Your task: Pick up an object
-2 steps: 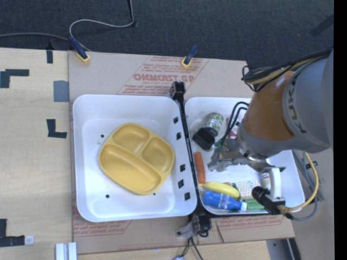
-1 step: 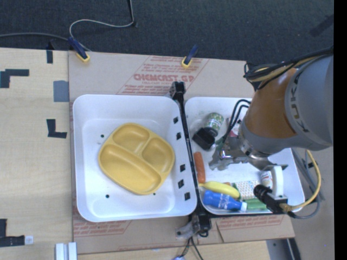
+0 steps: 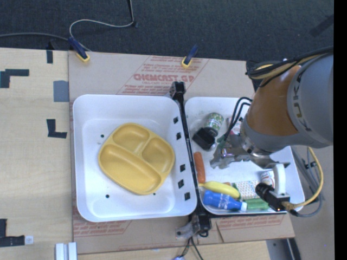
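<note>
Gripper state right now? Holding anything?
Gripper: over the right bin, near the black object and orange carrot-like piece. Open or closed cannot be told; nothing visibly held.

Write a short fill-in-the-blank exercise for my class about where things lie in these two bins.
1. The yellow divided plate lies in the ____ bin.
2. The banana lies just above the ____ bottle.
3. The orange carrot lies beside the ____ between the bins.
4. The gripper hovers over the ____ bin.

Missing words: left; blue; divider; right
</note>
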Action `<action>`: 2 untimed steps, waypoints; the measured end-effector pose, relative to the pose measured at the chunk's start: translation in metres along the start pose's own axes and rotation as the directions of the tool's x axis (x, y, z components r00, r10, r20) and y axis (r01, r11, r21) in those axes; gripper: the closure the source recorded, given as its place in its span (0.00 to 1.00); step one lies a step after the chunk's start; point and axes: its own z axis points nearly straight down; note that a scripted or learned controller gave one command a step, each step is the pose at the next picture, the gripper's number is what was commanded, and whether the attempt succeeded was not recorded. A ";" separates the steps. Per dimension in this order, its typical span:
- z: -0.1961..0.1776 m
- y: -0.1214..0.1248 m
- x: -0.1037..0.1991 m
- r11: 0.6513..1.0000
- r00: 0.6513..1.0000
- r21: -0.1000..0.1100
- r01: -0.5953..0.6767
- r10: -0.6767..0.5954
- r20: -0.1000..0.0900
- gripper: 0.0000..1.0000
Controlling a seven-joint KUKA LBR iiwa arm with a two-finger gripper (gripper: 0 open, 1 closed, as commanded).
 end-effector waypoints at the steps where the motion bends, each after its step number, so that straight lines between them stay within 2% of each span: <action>1: -0.009 0.000 0.000 1.000 1.000 0.001 0.001 -0.001 0.000 1.00; 2: 0.019 0.061 0.022 1.000 1.000 -0.001 -0.002 0.002 0.001 1.00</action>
